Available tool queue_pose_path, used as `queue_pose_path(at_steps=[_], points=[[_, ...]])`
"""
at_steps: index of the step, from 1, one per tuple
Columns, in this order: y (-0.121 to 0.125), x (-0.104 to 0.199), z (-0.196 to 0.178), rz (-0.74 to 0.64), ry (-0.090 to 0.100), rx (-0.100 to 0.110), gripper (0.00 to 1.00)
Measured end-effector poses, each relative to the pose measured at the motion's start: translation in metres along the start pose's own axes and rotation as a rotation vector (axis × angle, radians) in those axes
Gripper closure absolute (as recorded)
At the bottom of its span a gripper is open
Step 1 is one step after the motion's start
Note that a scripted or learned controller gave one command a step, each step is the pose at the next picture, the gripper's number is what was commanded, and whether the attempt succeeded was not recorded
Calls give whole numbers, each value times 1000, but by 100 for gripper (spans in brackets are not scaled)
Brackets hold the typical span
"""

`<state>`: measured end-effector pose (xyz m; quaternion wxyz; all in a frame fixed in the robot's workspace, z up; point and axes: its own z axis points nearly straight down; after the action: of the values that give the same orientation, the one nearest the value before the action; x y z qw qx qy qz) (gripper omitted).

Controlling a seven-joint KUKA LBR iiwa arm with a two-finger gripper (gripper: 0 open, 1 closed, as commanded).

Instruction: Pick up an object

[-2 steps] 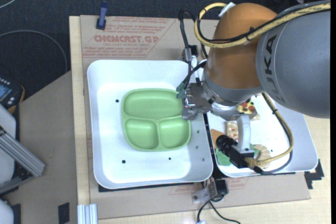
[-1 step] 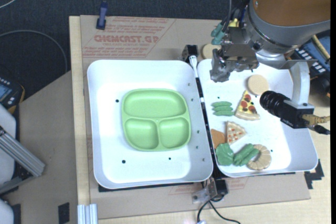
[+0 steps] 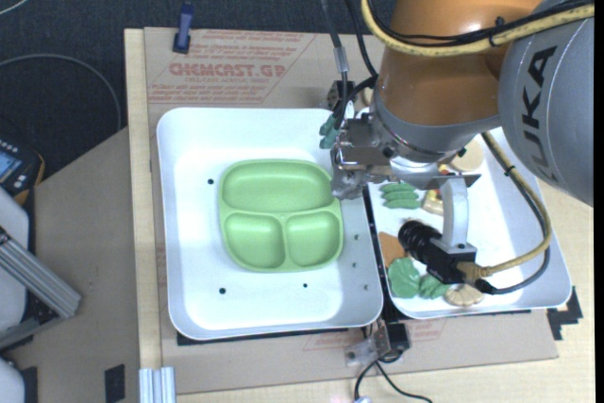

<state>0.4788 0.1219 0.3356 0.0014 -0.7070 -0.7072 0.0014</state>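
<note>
Camera view, nearest first: at about six o'clock in the right bin [image 3: 528,297] a tan piece [image 3: 462,296] lies touching a green leafy piece [image 3: 406,277], with an orange piece [image 3: 388,247] just beyond at seven o'clock. Further in, a second green piece [image 3: 400,195] lies near that bin's nine o'clock wall. The left bin [image 3: 189,231] holds a green divided plate [image 3: 280,212] near its centre, upright, its three compartments bare. The gripper [image 3: 347,173] hangs over the seam between the bins, at the plate's two o'clock; whether it is open or closed cannot be told, and nothing is seen in its hold. Beyond, at twelve o'clock, a red-printed cardboard sheet [image 3: 236,71] bears a blue object [image 3: 183,27].
</note>
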Motion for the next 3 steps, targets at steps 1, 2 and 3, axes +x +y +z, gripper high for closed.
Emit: queue_pose_path(at_steps=[1,2,3], points=[[0,-37,21,4,-1,0,100],[0,-36,11,0,0,-2,100],[1,-35,0,0,-1,-4,100]])
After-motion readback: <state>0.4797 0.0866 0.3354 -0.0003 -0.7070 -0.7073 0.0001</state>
